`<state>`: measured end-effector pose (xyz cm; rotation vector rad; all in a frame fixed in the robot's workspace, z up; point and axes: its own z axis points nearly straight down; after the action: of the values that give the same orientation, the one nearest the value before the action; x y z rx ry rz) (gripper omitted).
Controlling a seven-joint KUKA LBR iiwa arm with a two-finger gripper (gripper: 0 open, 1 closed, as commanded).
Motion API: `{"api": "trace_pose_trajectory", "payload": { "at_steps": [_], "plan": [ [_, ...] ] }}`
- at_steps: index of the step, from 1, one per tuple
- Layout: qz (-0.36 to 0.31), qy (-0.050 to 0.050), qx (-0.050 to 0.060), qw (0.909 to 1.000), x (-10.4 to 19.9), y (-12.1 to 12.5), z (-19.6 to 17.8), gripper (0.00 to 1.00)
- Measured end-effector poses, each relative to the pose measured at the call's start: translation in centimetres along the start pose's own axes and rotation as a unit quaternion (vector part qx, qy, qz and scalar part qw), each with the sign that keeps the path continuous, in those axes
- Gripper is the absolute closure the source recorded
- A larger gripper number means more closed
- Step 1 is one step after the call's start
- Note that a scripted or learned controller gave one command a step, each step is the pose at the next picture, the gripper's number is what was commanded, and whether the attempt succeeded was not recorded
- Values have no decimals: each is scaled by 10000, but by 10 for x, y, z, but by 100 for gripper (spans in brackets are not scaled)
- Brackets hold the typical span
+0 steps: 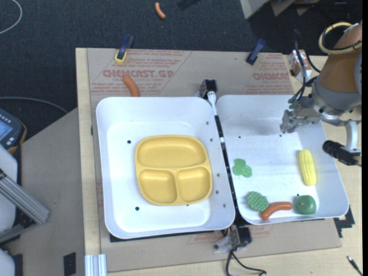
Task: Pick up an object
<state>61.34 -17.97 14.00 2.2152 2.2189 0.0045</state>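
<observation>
In the right bin [270,154] lie a yellow corn cob [307,167], a green apple [305,204], an orange sausage [275,209], a bumpy green vegetable [257,200] and a small green leafy piece [242,168]. My gripper [291,121] hangs over the bin's far right part, above bare white floor, well away from the corn cob and the other items. Nothing is visible between its fingers.
The left bin [115,171] holds a yellow three-compartment tray [172,169]. An orange sausage [131,85] lies on the cardboard behind the left bin, and another lies on the dark floor [160,10]. Clamps [122,49] grip the board's far edge.
</observation>
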Motion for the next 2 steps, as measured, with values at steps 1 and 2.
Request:
{"api": "trace_pose_trajectory", "payload": {
  "at_steps": [1, 2],
  "plan": [
    [3, -8, -13, 10000, -7, 3, -63, 100],
    [3, 1, 5, 10000, -7, 4, -87, 100]
  ]
}}
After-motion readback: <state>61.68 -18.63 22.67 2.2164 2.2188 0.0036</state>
